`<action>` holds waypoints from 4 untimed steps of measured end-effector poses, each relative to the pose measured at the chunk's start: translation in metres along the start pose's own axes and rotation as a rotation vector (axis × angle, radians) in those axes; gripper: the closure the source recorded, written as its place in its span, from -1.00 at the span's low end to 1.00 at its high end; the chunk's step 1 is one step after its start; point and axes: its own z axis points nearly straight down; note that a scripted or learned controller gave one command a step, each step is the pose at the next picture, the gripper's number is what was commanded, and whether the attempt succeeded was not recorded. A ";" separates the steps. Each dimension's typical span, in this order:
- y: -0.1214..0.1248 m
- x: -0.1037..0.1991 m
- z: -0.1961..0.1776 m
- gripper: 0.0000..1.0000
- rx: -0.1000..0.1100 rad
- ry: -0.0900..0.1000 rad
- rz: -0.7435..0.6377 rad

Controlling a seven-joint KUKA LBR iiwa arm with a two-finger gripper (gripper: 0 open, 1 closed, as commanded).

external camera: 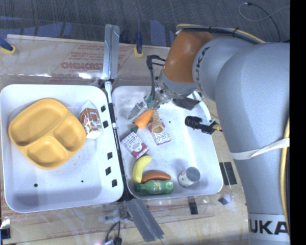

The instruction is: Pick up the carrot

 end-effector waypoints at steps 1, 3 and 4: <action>-0.051 0.005 0.001 -1.00 0.002 0.001 0.280; -0.154 0.096 -0.086 -1.00 0.003 0.002 0.571; -0.159 0.068 -0.002 -1.00 -0.008 -0.001 0.401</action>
